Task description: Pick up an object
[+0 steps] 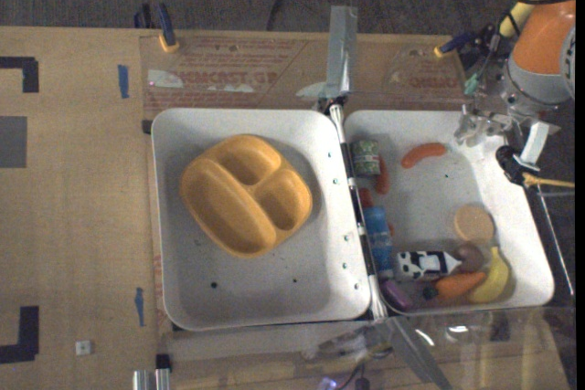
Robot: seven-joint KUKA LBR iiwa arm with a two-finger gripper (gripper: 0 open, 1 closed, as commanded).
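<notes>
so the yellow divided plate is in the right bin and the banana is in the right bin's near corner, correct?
Not quite. The camera view shows the yellow divided plate in the left bin, not the right one. The rest holds: the banana lies in the near corner of the right bin.

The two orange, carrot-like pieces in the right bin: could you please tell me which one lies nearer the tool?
The orange piece at the bin's far side, lying alone beside the green can, is nearer the tool. The other one sits in the near corner against the banana.
</notes>
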